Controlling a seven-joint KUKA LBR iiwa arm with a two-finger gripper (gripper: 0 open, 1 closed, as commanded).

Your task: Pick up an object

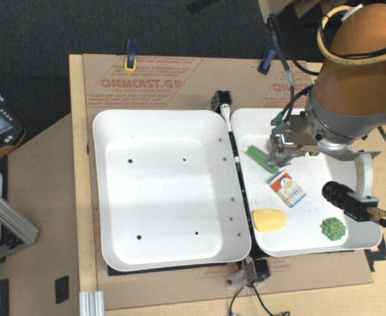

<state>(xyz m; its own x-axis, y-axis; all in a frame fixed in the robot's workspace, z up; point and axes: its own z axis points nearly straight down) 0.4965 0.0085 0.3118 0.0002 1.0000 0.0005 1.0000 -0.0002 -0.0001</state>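
Note:
In the right bin [259, 127] lie a flat green piece [261, 158], a small red and white box [286, 189], a yellow lump [269, 220] and a green knobbly ball [334, 228]. My gripper [276, 151] hangs low over the right end of the green piece, reaching in from the right under the orange and grey arm. Whether its fingers touch the piece is hidden by the wrist.
The left bin [107, 176] sits beside the right one, with a black strip [236, 160] along the divide between them. Both bins rest on a cardboard sheet [147, 78] held by blue clamps [131, 54].

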